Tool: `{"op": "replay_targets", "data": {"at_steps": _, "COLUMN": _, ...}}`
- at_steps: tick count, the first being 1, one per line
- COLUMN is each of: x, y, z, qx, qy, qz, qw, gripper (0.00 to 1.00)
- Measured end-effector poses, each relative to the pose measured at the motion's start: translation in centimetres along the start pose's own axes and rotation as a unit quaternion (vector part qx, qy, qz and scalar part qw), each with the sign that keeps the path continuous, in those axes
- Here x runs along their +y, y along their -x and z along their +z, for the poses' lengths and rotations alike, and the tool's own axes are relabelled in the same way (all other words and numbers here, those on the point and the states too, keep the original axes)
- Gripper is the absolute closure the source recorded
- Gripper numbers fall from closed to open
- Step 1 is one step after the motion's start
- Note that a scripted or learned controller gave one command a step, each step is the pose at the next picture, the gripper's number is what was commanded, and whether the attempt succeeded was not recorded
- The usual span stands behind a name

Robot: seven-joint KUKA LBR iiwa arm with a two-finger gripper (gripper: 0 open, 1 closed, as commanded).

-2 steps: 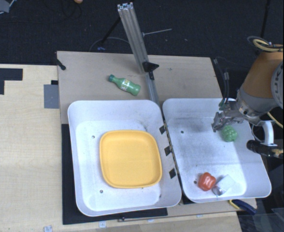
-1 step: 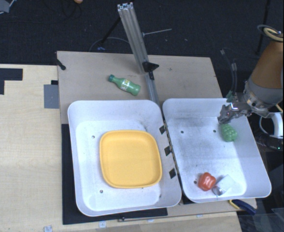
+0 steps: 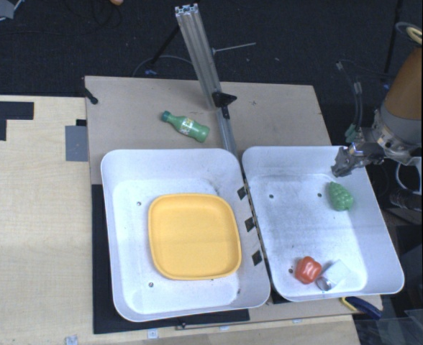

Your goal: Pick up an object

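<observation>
A green lumpy object (image 3: pixel 340 196) lies near the far right side of the right bin (image 3: pixel 298 214). A red pepper-like object (image 3: pixel 308 269) rests near that bin's front edge, with a small clear or grey piece (image 3: pixel 325 283) beside it. A yellow square plate (image 3: pixel 194 236) sits in the left bin (image 3: pixel 125 192). My gripper (image 3: pixel 342 165) hangs over the right bin's far right corner, just above and behind the green object, with nothing visibly between its fingers.
A green bottle (image 3: pixel 185 126) lies on the brown board behind the left bin. A slanted metal rail (image 3: pixel 206 63) rises behind the bins' divide. Black clips (image 3: pixel 249 221) line the joint between the bins.
</observation>
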State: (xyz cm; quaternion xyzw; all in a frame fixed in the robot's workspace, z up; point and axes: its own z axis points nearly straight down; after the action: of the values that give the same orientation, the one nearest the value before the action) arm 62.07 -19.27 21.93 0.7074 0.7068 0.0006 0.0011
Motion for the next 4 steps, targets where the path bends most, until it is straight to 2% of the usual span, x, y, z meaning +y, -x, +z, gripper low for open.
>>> {"op": "replay_targets", "data": {"at_steps": 1, "x": -1.3, "y": -5.8, "z": -0.7, "qx": 0.000, "qy": -0.001, "qz": -0.002, "qw": 1.0000, "gripper": 1.00}}
{"op": "replay_targets", "data": {"at_steps": 2, "x": -1.5, "y": -10.9, "z": 0.2, "qx": 0.001, "qy": -0.002, "qz": -0.002, "qw": 1.0000, "gripper": 1.00}}
{"op": "replay_targets", "data": {"at_steps": 4, "x": -2.4, "y": -21.9, "z": -1.8, "qx": 0.001, "qy": -0.001, "qz": -0.002, "qw": 1.0000, "gripper": 1.00}}
